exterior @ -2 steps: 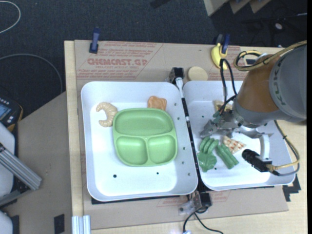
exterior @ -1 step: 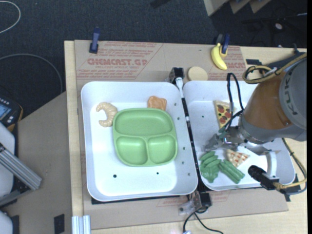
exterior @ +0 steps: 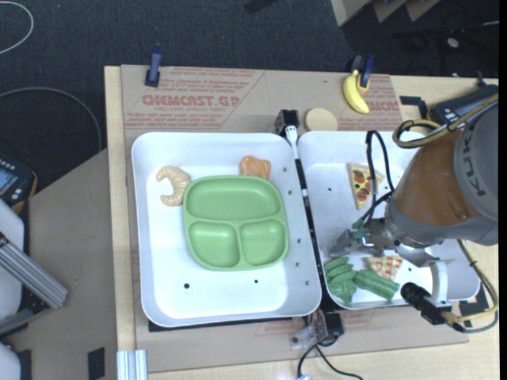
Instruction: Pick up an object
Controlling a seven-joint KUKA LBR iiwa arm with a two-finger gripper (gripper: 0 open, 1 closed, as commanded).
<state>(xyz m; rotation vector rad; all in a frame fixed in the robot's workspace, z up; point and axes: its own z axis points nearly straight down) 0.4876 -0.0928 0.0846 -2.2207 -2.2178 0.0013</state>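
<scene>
The soft green bean-pod toy (exterior: 354, 280) lies in the near-left corner of the right white bin (exterior: 329, 172), its long axis running left to right, with a small waffle-patterned wedge (exterior: 386, 266) just beside it. The tool (exterior: 356, 239) hangs just beyond it on the far side, so the pods lie a little nearer; I cannot tell its state. In the left white bin (exterior: 158, 236) sits a green divided plastic plate (exterior: 235, 221).
</scene>
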